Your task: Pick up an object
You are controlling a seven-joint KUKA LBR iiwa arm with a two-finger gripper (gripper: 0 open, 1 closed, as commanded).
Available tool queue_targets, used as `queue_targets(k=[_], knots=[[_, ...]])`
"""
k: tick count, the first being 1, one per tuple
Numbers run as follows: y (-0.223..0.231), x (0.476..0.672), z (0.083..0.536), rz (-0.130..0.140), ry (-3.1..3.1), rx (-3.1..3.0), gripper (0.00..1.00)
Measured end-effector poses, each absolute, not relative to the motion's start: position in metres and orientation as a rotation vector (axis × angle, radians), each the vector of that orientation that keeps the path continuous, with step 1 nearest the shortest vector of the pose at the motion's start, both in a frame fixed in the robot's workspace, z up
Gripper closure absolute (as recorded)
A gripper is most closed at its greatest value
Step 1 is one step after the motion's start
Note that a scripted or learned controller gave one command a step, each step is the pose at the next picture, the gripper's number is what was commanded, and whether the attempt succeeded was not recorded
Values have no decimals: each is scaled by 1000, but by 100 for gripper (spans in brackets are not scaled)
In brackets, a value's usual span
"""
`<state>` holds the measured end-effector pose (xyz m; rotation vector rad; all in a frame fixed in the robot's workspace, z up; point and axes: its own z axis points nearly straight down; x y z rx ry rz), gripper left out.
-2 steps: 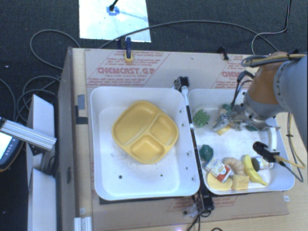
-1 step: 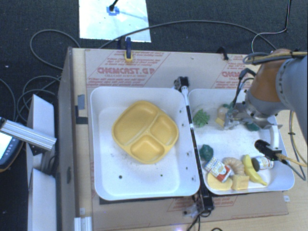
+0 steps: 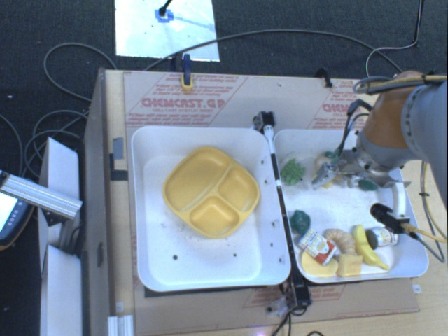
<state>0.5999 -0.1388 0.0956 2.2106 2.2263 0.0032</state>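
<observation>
A: Where's the gripper [image 3: 327, 174]?

B: Low in the right shallow white bin [image 3: 413, 261], under the grey arm with its orange band [image 3: 392, 121]. A small pale tan object [image 3: 324, 161] sits right by its tip; whether they touch, I cannot tell.

A: What lies near it?

B: A leafy green toy broccoli [image 3: 291, 171] just beside it, toward the divider. Nearer the camera, a dark green rounded lump [image 3: 300, 220], then a red-and-white small carton [image 3: 318, 246], a tan curled pastry piece [image 3: 341, 238] and a yellow plastic banana [image 3: 367, 246].

A: And farther off?

B: The left white bin [image 3: 150, 257], well apart from the gripper, holds a yellow divided plastic plate [image 3: 211, 191] with three compartments.
</observation>
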Motion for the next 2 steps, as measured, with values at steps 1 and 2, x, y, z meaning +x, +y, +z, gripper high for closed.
queue_targets(k=[1,2], knots=[[-141,653,82,-28,2235,2249,0],[-141,655,92,-22,2236,2233,100]])
